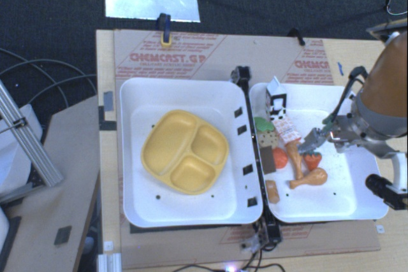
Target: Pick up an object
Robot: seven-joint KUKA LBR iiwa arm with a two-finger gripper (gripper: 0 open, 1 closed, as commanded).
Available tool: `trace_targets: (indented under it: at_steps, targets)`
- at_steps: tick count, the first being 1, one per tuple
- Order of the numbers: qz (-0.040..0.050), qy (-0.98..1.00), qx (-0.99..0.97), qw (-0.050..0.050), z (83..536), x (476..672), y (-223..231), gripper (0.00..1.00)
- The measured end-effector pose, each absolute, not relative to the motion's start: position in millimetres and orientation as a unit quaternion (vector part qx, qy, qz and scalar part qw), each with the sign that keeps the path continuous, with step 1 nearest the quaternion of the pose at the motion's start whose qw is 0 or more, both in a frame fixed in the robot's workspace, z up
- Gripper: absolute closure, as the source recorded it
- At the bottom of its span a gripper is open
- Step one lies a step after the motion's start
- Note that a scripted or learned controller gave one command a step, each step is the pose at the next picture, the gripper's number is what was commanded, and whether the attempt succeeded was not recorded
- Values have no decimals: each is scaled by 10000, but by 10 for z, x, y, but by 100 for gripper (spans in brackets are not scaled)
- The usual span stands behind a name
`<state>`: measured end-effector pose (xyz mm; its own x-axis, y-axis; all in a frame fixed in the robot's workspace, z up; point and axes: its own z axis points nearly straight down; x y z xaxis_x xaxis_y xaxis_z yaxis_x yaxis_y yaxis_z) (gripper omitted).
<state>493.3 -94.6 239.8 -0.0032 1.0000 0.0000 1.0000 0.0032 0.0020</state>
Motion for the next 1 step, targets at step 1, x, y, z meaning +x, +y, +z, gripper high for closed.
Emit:
trace_targets:
  at_steps: [1]
  targets:
    - [-24, 7054, 7088, -18, 1521, 4870, -1493, 0]
